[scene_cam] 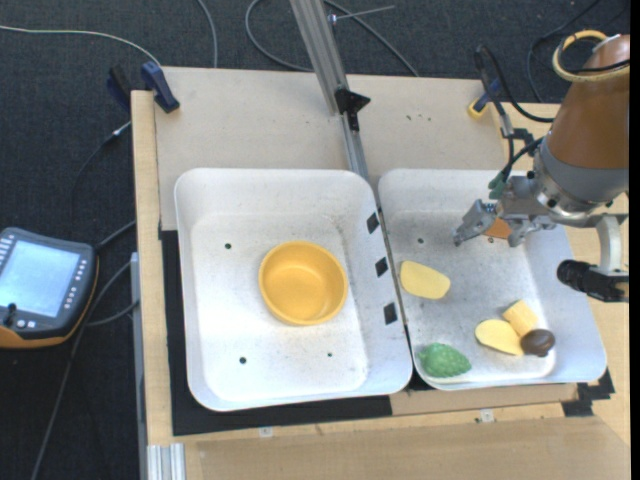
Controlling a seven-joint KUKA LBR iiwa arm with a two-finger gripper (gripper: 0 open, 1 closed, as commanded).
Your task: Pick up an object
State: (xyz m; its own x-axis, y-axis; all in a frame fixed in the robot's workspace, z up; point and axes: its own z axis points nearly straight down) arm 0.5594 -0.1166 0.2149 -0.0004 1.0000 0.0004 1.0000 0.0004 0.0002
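Down at the near edge, closest to where I'm standing, a lumpy green leafy-looking toy (442, 359) is sitting in the front corner of the right-hand shallow white bin (440, 208). Just beside it, toward the arm's side, a yellow wedge-shaped piece (497, 335) is lying against a pale yellow cylinder with a dark brown rounded end (527, 329); those two look like they're touching. A flat pale yellow oval slice (425, 280) is resting further in, near the divider between the bins.

Now the pincer: the grey two-finger gripper (487, 227) is hanging low over the back half of the right bin, with the grey arm and its orange band (590, 108) coming in from the right. Something small and orange (497, 229) is showing right at the fingers, but I honestly can't tell whether it's being pinched or just sitting behind them, and I can't make out how wide the fingers are standing either. It's well apart from the yellow pieces and the green one.

Over in the left-hand shallow white bin (200, 208), a round yellow plastic bowl (302, 282) is sitting upright roughly in the middle, on its own.

Both bins are resting on a pale wooden bench top (250, 118), with a blue clamp (158, 84) at the back left corner and a metal rail (318, 33) running up from between the bins. Dark carpet with loose cables is surrounding the bench, and an orange-edged handheld screen pendant (40, 283) is lying on the floor off to the left.
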